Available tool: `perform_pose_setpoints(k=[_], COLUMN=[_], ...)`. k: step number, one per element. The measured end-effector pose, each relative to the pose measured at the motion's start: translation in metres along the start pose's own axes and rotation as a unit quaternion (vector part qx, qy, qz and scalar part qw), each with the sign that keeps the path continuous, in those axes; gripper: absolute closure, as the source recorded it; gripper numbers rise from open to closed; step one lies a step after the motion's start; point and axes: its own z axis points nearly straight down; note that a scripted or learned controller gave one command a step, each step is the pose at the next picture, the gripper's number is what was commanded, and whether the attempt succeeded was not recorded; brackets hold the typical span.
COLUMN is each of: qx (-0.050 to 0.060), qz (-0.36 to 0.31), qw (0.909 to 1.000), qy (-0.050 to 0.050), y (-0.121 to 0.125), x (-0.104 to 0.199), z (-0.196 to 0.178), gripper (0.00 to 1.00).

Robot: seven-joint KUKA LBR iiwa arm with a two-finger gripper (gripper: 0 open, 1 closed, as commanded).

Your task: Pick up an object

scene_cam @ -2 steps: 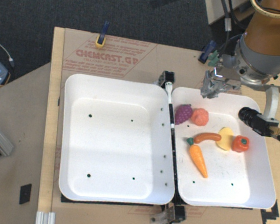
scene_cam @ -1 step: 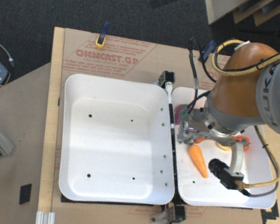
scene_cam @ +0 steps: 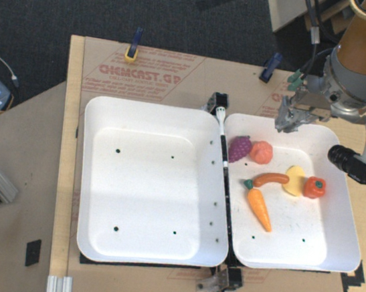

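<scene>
Bins side by side, the right bin [scene_cam: 330, 254] holding an orange carrot [scene_cam: 260, 209], purple grapes [scene_cam: 239, 147] and a pink fruit [scene_cam: 261, 152] by its far-left corner, while the gripper [scene_cam: 289, 123] hangs just beyond them over the far rim, clamped on nothing.

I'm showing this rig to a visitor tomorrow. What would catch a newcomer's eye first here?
Probably the cluster of bright toy foods in the right-hand white bin: a purple grape bunch, a pink round fruit, a red-brown sausage, a pale yellow piece, a red tomato and an orange carrot. The grey arm's gripper hangs over that bin's far edge.
</scene>
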Motion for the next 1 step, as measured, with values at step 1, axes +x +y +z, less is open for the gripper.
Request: perform_pose_setpoints(k=[1], qx=[0.014], qz=[-0.001], qw=[0.9999], qy=[0.002], y=[-0.0623], x=[0.0291], z=[0.0696], gripper=[1.00])
